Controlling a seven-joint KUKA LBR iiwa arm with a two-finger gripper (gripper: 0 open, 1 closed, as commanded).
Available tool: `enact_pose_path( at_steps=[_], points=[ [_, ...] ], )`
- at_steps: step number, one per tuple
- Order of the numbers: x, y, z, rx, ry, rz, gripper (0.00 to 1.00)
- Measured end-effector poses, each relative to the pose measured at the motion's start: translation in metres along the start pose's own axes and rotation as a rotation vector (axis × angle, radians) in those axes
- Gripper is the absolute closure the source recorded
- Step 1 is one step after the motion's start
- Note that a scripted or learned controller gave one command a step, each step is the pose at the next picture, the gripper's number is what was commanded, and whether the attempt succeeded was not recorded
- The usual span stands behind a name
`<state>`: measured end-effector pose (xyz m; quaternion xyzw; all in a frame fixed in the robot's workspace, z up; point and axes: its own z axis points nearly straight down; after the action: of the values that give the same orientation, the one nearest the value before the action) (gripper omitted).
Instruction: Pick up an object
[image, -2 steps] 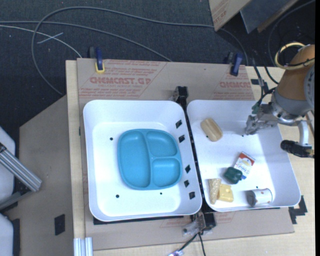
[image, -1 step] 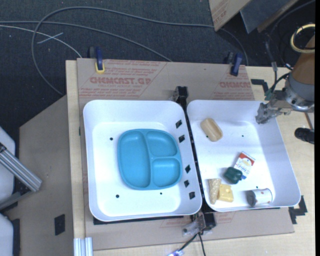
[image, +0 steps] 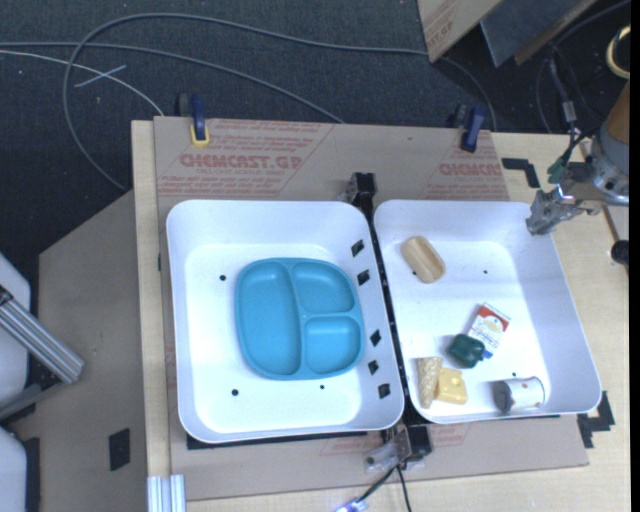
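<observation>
So, the gripper is parked right at the far right corner of the right bin, about over the rim there. How far open it is can't be told from this angle, it's just a small grey lump at the end of the arm. Nothing can be made out in its grasp either.

All the pickable stuff is found in that same right bin, none of it touching the gripper:

- A tan bread roll is seen nearest to the gripper, off to its left and a little toward the front of the bench, lying alone.
- A small red and white box is placed further toward the front from the gripper and slightly left of it.
- A dark green object is tucked right against that box, on the side away from the gripper.
- A yellow wedge and a pale bumpy strip are laid side by side, touching, well apart from the gripper, near the bin's front left corner.
- A white cylinder with a grey cap is lying on its side by the front wall, almost straight toward the front from the gripper.

Further left of the gripper, past the divider between the bins, the left bin is taken up by a blue divided plate. Both bins are seated on a cardboard sheet held by two blue clamps at the far edge.
</observation>
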<state>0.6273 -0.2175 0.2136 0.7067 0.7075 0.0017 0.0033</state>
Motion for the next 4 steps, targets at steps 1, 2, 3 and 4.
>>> enact_pose_path(
  at_steps=[1,2,3,4],
  points=[
    [0.000,0.001,-0.014,0.004,0.001,0.000,1.00],
    [0.054,-0.004,-0.024,0.009,0.004,-0.002,1.00],
    [0.107,-0.020,-0.031,0.009,0.006,-0.004,1.00],
    [0.155,-0.022,-0.022,0.010,0.005,-0.004,1.00]
  ],
)
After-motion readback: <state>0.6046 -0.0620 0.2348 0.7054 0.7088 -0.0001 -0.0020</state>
